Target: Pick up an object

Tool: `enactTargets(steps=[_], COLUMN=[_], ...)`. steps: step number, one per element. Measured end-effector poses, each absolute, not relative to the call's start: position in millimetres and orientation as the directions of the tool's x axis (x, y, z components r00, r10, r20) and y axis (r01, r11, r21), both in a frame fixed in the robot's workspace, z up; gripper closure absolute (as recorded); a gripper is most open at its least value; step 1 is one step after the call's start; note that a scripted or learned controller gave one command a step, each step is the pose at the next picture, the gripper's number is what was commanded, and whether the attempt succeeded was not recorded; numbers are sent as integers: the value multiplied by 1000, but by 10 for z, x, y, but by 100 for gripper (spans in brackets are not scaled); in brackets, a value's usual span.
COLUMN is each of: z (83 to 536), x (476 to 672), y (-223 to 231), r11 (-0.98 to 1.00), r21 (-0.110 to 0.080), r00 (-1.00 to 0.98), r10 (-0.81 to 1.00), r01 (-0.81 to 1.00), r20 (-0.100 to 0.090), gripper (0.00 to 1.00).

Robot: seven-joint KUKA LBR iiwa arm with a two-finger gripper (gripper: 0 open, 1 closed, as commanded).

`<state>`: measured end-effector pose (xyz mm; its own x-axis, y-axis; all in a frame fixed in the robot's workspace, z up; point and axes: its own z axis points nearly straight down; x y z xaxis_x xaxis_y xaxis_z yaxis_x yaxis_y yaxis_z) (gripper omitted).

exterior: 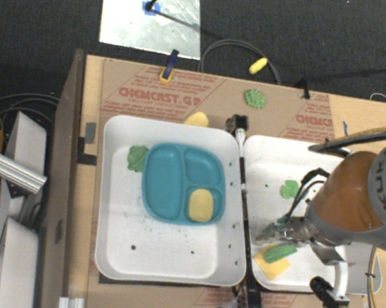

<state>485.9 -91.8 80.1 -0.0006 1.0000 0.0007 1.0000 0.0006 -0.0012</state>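
My gripper [275,235] is low in the right bin [269,159], near its front left corner. Just below it lies a green oblong object [281,253], resting on a yellow wedge [272,265]. The fingertips are right above the green object; whether they touch it I cannot tell. A small green leafy piece [289,189] lies further back in the same bin. In the left bin [166,255] sits a teal divided plate [168,182] with a yellow piece [201,204] in its front right compartment. A green leafy piece [137,157] lies beside the plate's left edge.
Behind the bins, on the cardboard, lie a yellow piece [197,120] and a green piece [255,98]. A black-and-white bar [240,176] runs between the two bins. The arm's grey and orange body [355,197] covers the right bin's right half.
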Motion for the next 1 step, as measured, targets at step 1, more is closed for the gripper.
enactTargets(steps=[1], z=[866], x=[5733], y=[-1972], r11=[-3], r21=[11], r00=[3], r10=[1000], r01=[1000], r20=[-9], gripper=[0])
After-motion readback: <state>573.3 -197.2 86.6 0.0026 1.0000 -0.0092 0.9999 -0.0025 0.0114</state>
